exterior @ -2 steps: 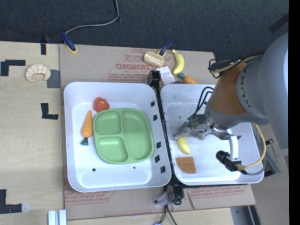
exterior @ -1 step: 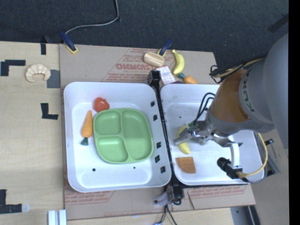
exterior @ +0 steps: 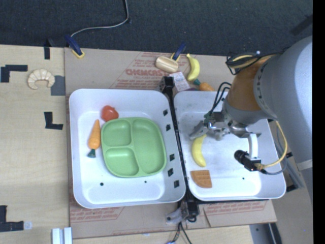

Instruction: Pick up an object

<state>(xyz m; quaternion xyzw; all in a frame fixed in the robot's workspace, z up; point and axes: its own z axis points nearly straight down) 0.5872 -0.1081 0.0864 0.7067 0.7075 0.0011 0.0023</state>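
A yellow banana (exterior: 198,151) lies in the right bin (exterior: 264,187), near its left wall. Below it rests an orange waffle-like square (exterior: 201,178). My gripper (exterior: 203,130) hangs right over the banana's upper end, reaching in from the right below the orange wrist band. I cannot make out anything held in it. In the left bin (exterior: 81,182) a green divided plate (exterior: 134,146) sits in the middle. An orange carrot (exterior: 94,134) and a red tomato (exterior: 108,113) lie along the plate's upper left side.
Behind the bins on the cardboard lie a bread roll (exterior: 166,63), a second banana (exterior: 193,67), a small wrapped packet (exterior: 180,80) and an orange item (exterior: 205,87). A croissant (exterior: 41,78) sits on the bench at far left. A yellow cable (exterior: 274,161) loops beside the wrist.
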